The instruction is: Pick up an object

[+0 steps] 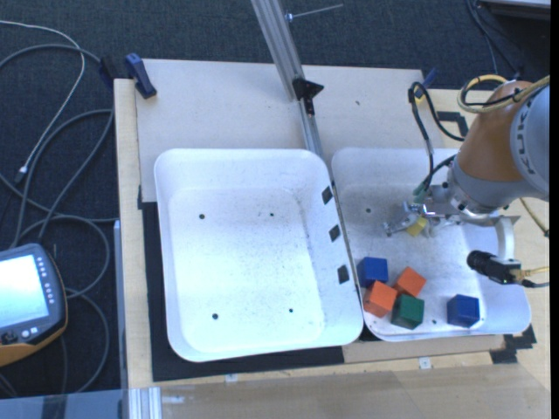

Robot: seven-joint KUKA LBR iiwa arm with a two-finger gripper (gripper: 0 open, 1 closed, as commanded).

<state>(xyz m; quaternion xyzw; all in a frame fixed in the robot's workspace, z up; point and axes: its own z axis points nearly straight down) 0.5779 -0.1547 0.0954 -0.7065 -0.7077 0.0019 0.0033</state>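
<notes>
Blocks: two blue (374, 270), two orange (380, 298), one green (407, 310)

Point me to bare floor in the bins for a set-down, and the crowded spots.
Free: the left bin floor, wall to wall. In the right bin, the far strip between its top rim and the gripper. Crowded: the near end, with blue block, orange blocks, green block clustered, and another blue block beside them.
</notes>
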